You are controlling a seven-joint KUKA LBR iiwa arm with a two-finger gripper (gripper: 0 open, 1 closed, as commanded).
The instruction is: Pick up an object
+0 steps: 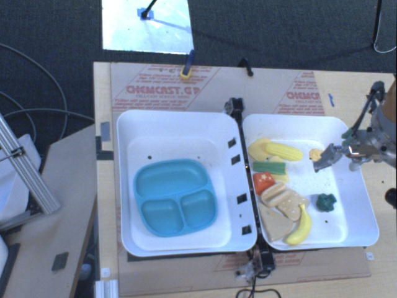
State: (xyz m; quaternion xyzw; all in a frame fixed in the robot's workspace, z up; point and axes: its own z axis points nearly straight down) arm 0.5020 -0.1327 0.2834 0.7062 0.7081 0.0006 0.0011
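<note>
A bench (155, 82) covered with printed cardboard is seen from above, and two shallow white bins are set on it side by side. The left bin (180, 124) is occupied by a blue divided tray (175, 196), which lies flat towards the near side with its three compartments bare. The right bin (347, 228) is filled along its left side with toy food. At the far end of that row a yellow corn cob (276, 149) is found, with a green vegetable piece (269, 166) just near of it. A red piece (263, 181) follows, touching the green one's near edge. Tan bread slices (282, 208) are stacked nearer still, and a yellow banana (300, 227) is curved against their right side. A small dark green piece (325, 201) lies apart, towards the right wall.

The grey arm (372, 144) is brought in from the right over the right bin. Its gripper (324, 158) is held above the bin's far right part, and a small yellow object (317, 154) is seen at its tip; whether the fingers are spread or closed on it cannot be told.
</note>
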